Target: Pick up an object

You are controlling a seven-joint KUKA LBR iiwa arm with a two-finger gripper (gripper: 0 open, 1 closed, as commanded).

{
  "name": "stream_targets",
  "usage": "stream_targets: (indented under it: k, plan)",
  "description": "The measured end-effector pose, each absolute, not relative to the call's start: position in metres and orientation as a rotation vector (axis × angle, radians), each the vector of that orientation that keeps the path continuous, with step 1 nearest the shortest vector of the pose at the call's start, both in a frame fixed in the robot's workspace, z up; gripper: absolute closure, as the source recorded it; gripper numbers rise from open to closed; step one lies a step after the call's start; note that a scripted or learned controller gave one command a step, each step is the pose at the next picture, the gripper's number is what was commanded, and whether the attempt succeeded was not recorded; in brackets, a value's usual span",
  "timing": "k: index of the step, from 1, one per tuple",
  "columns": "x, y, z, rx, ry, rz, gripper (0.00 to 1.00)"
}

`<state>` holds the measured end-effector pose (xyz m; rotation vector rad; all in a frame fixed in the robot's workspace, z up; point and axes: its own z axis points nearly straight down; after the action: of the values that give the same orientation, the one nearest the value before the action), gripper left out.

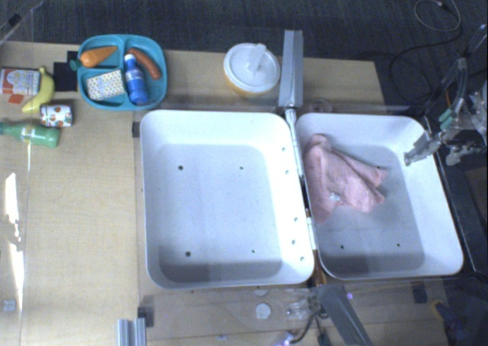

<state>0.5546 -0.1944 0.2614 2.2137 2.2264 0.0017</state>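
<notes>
From the camera above the tabletop point(76, 207), two white bins sit side by side. The left bin point(217, 200) holds nothing to grasp. In the right bin point(427, 253) lies a crumpled pink cloth point(343, 181), bunched against the left wall and trailing toward the bin's middle.

The tool point(422, 151) sits at the right bin's right rim, well apart from the cloth; whether it is spread or pressed together cannot be told from this slant, as the tip is small and blurred. It carries nothing visible.

The cloth looks light, soft and limp. It should crumple under a pinch, not resist, and will drape and hang once lifted. A raised fold is probably the best hold: the ridge near its upper left end, or the thick bunch in the centre. Flat edges would likely slip away.

Beyond the bins stand a blue tray of toy food point(122, 72) and a lidded cup point(252, 68).
</notes>
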Motion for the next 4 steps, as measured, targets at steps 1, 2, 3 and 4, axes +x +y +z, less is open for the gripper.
stream_targets:
  k: [1, 2, 3, 4]
  plan:
    - [0.553, -0.195, 0.115, 1.971, 2.443, 0.002, 0.00]
    - [0.567, -0.147, 0.105, 2.132, 2.303, 0.004, 0.00]
    - [0.572, -0.147, 0.092, 1.933, 2.461, 0.011, 0.00]
    - [0.574, -0.145, 0.103, 1.928, 2.461, 0.017, 1.00]
